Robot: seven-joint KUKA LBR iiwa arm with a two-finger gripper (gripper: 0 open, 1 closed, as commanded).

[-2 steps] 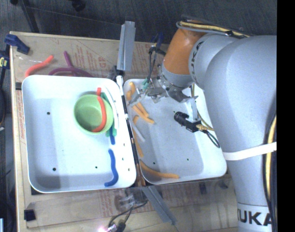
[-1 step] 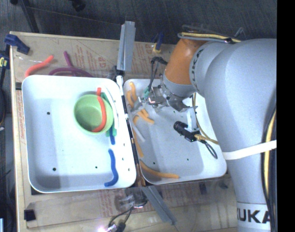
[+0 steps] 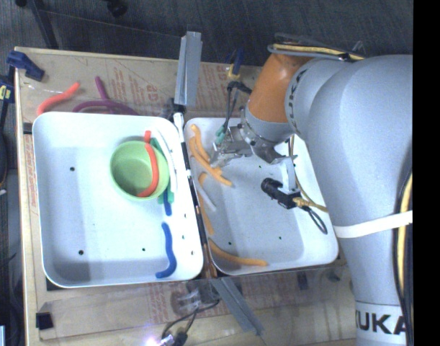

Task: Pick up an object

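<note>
Gripper lowered in right bin, over orange strips.

The strips are seen just below and left of the gripper, long axis running toward the bin's left wall; contact appears likely, though grip state cannot be told.

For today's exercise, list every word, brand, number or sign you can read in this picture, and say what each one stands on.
"KUKA", cut off at the picture's lower edge: on the base of the arm.
Faint reddish print on the bench above and below the bins: too blurred to read.
</note>
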